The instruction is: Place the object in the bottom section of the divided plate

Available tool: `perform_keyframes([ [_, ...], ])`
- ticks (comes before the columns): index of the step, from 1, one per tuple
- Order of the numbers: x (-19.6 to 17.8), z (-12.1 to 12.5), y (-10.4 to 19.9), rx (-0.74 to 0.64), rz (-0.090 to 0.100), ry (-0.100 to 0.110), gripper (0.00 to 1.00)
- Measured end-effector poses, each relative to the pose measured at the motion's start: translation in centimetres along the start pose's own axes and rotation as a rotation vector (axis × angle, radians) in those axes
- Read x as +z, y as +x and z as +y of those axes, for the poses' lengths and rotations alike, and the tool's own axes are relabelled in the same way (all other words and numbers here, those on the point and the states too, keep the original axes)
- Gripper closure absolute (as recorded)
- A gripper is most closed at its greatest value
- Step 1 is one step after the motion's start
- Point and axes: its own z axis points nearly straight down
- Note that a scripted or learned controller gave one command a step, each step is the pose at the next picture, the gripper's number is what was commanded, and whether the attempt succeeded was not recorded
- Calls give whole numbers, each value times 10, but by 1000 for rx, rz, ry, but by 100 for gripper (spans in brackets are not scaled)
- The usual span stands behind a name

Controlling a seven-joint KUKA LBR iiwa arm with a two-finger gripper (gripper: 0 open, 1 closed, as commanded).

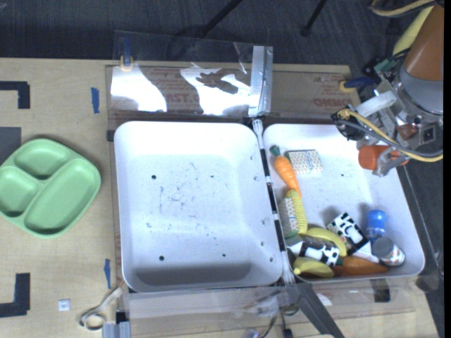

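Claw (pixel 386 162): above the right bin (pixel 412 210), fingers hidden, state unclear.
Orange object (pixel 369 156): touching claw's left.
Divided plate (pixel 48 186): far left, on counter (pixel 56 90).

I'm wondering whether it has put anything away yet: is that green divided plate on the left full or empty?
Empty. All three sections of the green divided plate show bare green, and the toys lie in the right-hand bin.

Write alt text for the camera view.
A grey arm's gripper with an orange object at its tip hangs over the right white bin, which holds a toy carrot, corn and bananas. A green divided plate sits far left.
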Motion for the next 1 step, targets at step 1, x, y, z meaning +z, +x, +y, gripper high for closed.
perform_keyframes([
  [1, 40, -61, 2, -19, -2, 1, 100],
])
